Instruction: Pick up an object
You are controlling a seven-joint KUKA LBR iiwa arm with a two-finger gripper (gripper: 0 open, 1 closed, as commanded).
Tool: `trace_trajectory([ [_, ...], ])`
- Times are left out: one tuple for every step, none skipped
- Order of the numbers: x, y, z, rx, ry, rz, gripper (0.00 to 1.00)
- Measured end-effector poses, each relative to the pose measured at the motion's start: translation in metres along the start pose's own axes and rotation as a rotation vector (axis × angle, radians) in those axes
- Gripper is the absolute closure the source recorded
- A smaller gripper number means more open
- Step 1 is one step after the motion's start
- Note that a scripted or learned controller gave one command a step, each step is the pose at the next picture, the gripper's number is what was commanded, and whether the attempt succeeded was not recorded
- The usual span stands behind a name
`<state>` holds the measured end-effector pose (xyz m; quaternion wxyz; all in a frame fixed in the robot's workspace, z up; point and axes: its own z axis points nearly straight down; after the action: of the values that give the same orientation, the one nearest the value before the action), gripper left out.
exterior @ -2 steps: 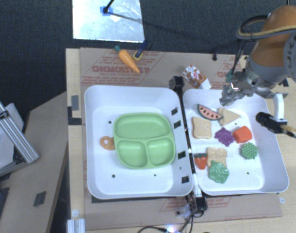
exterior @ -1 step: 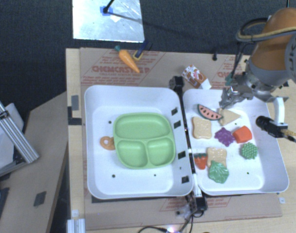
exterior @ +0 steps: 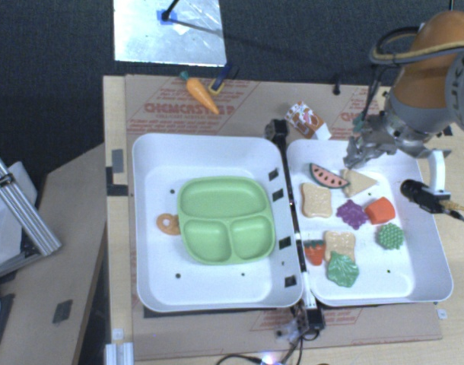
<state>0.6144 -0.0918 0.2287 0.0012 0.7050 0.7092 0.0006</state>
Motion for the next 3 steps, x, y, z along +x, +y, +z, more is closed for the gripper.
trace_trajectory([
  [0.019,-0.005,0.004,0.002,0.001,-0.001,1.0],
  [0.014,0.006,0.002,-0.001,0.001,-0.001,1.0],
  [0.001,-0.002,-0.003,0.001,0.001,0.005,1.0],
])
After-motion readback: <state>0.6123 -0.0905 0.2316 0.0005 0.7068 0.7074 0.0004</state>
